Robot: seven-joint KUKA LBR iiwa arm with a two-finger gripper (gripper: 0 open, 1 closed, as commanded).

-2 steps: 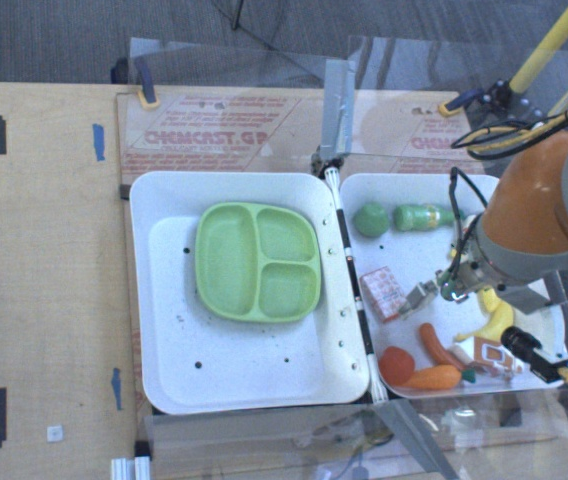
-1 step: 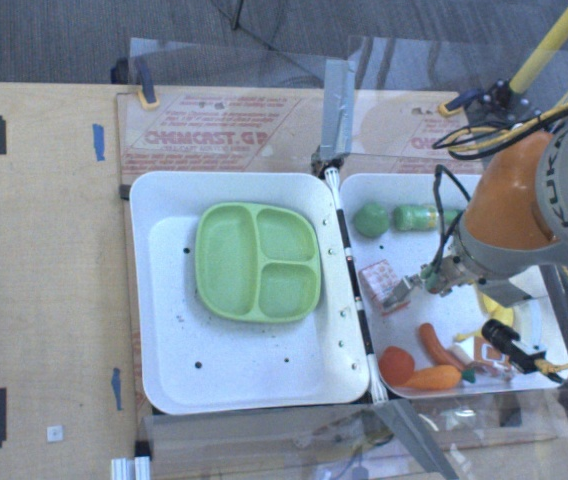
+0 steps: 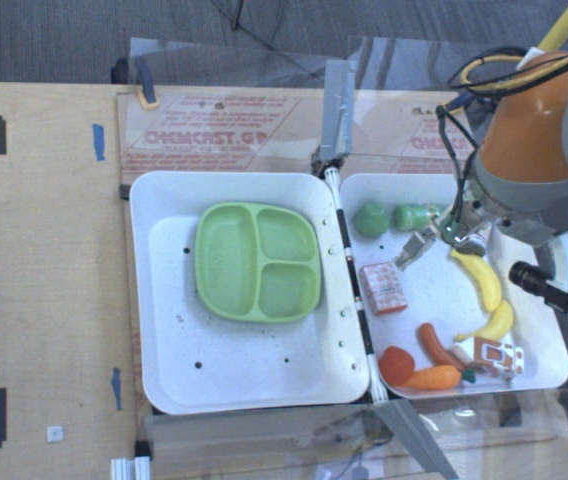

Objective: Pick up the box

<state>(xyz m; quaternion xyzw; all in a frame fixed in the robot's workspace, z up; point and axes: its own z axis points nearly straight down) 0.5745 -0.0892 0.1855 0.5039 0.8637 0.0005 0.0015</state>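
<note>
Lying flat near the left wall of the right-hand white bin (image 3: 554, 368), the small red-and-white rectangular box (image 3: 383, 288) sits apart from the metal gripper (image 3: 416, 246), which hovers just above-right of it, fingers spread, grasping nothing.

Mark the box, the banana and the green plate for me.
box (image 3: 383, 288): camera view, middle of its top face.
banana (image 3: 486, 286): camera view, middle of its curved body.
green plate (image 3: 232, 256): camera view, floor of its large left compartment.
</note>
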